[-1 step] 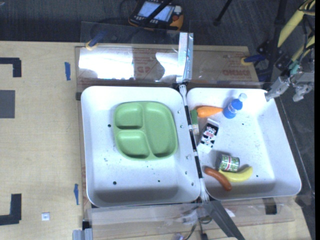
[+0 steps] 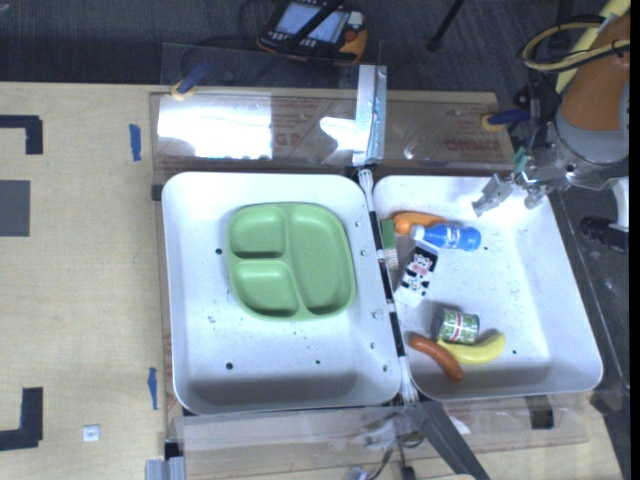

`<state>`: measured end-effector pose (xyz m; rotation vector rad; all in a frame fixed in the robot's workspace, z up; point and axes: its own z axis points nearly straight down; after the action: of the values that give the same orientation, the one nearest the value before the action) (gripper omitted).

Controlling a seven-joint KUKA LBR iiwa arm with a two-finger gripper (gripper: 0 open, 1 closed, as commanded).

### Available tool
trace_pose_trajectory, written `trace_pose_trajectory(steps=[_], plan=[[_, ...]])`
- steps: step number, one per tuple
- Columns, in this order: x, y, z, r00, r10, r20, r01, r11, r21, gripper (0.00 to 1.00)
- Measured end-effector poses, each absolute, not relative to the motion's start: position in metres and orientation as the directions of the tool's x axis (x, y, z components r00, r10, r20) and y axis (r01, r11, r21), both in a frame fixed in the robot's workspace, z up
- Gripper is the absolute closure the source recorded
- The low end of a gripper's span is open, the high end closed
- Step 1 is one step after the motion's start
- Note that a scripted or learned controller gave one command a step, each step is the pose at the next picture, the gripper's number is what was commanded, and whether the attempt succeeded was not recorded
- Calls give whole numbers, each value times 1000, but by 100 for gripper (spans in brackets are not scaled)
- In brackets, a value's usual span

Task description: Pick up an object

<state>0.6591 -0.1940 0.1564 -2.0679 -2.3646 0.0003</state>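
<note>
Right white bin (image 2: 560,298) holds the candidates: blue-and-white plastic bottle (image 2: 447,236), small green can (image 2: 457,325), yellow toy banana (image 2: 478,349). All look light, rigid and slick; the can likely grips best across its sides. Hand (image 2: 508,190) hovers at the bin's far edge, fingers apart, holding nothing.

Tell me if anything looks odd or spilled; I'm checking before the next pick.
Nothing looks spilled or broken. The blue bottle lies on its side in the right bin, and the small can leans tilted against the banana. The green tray sits flat in the left bin.
</note>
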Motion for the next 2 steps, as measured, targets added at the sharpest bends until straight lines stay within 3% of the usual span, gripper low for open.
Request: trace_pose_trajectory(steps=[1,2], plan=[[655,-155,116,-332,943,-16,943,333,24,0],[655,-127,109,-461,887,-36,886,462,34,0]])
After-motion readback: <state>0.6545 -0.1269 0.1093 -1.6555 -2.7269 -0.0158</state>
